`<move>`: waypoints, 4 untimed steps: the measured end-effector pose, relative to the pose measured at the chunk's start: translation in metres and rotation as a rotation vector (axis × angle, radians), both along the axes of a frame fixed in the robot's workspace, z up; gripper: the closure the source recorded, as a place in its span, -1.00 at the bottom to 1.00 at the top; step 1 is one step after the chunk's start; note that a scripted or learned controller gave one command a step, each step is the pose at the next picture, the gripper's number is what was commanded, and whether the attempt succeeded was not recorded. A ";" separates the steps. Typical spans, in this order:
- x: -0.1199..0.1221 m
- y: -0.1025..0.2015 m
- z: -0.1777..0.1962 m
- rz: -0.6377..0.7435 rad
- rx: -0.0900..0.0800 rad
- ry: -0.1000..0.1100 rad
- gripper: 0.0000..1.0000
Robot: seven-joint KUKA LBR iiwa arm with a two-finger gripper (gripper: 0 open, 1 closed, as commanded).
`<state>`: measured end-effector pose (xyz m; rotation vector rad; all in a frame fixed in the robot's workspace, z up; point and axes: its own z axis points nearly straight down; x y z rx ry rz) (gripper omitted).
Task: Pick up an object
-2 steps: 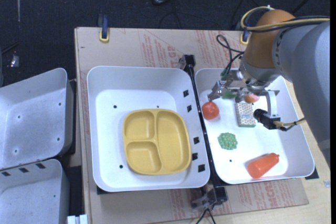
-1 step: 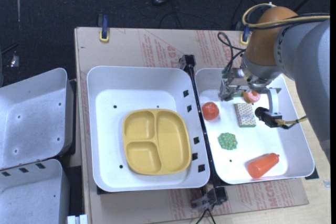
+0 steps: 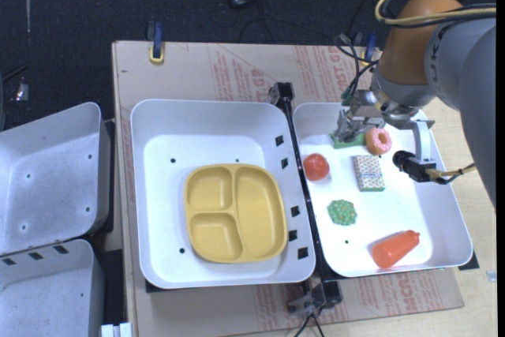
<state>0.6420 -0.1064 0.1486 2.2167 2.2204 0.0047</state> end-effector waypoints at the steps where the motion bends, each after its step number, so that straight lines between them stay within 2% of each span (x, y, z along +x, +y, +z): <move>1: 0.004 0.006 0.045 0.002 0.000 -0.002 1.00; 2: 0.006 0.001 0.090 0.001 -0.001 -0.001 1.00; 3: -0.014 0.049 0.082 0.004 0.002 0.008 1.00; 4: -0.024 0.102 0.093 0.006 0.003 0.006 1.00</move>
